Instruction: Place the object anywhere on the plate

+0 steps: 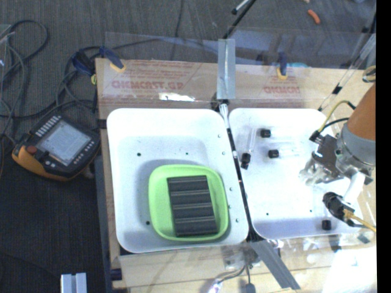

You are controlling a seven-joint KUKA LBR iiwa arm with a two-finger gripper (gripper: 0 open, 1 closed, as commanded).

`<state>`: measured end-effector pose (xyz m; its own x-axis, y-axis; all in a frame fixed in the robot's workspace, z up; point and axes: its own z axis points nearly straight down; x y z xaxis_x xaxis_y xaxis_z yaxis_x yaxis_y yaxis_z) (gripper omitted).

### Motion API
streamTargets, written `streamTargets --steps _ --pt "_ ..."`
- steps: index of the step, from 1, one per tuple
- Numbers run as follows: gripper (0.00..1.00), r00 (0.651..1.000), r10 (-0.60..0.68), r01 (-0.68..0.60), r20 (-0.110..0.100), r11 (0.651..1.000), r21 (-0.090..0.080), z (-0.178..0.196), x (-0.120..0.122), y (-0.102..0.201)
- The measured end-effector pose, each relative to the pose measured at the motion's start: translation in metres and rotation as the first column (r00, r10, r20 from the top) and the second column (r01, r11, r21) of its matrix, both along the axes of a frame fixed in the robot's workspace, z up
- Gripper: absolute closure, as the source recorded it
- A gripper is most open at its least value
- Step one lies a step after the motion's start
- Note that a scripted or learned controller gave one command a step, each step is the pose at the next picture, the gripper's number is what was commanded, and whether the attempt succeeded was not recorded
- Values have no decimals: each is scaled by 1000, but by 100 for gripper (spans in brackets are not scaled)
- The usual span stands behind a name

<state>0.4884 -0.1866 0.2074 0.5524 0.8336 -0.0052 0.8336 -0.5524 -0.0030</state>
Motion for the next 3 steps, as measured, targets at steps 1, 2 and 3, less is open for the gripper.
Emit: streamTargets --steps 1,2,3 --pt "0 1000 0 0 0 1000 0 0 0 0" --pt "0 999 -50 50 1 999 1 44 -5 30" --pt "0 998 -64 64 0 998 2 50 -5 75"
